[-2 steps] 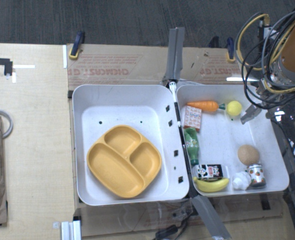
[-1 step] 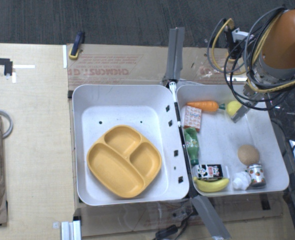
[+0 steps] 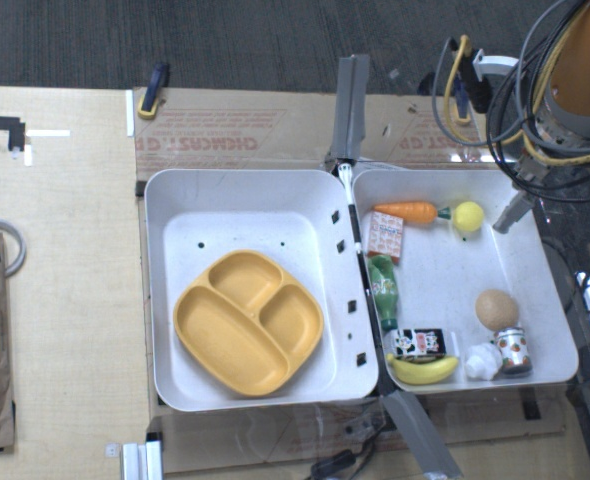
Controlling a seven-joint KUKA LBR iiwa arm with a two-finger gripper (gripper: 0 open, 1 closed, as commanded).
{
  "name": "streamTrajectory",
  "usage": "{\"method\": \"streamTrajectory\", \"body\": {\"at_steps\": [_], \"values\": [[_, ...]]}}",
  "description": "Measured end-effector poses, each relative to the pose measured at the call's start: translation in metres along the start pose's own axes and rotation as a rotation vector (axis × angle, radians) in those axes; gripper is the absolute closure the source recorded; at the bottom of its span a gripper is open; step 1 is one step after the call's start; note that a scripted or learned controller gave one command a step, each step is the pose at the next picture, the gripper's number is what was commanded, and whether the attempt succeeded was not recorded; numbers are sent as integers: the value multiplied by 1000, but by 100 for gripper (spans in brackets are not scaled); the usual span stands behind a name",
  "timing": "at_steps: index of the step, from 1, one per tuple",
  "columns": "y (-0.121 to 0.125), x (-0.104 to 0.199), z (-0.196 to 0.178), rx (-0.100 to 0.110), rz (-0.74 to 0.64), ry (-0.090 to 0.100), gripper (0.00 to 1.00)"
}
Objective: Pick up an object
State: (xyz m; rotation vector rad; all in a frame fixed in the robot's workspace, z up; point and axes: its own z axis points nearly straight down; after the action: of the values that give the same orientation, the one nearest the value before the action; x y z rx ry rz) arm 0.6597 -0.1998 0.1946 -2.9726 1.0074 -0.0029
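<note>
objects for picking sit in the right bin (image 3: 555, 298). nearest edge: banana (image 3: 423, 370), black-and-white carton (image 3: 418, 344), white wad (image 3: 480, 364), small can (image 3: 513, 352). further back: brown ball (image 3: 496, 308), green packet (image 3: 383, 290), red-and-white packet (image 3: 384, 235). far end: carrot (image 3: 407, 211) beside lemon (image 3: 467, 216). left bin (image 3: 165, 268): yellow divided plate (image 3: 247, 321). arm (image 3: 575, 58) at upper right among cables; gripper state cannot be told.

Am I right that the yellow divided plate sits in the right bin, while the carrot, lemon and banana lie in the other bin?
Not quite: the camera view shows the yellow divided plate in the left bin, not the right one. The rest holds: the carrot, lemon and banana lie in the other bin, the right bin.
</note>
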Motion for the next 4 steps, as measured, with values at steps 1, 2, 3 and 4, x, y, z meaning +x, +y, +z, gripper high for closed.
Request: {"method": "streamTrajectory", "body": {"at_steps": [1, 2, 3, 4], "values": [[-14, -11, 57, -1, -233, -2, 0], [-22, -35, 48, -1, -236, -2, 0], [10, 8, -18, 0, -437, -1, 0], [15, 12, 4, -1, -455, -2, 0]]}}
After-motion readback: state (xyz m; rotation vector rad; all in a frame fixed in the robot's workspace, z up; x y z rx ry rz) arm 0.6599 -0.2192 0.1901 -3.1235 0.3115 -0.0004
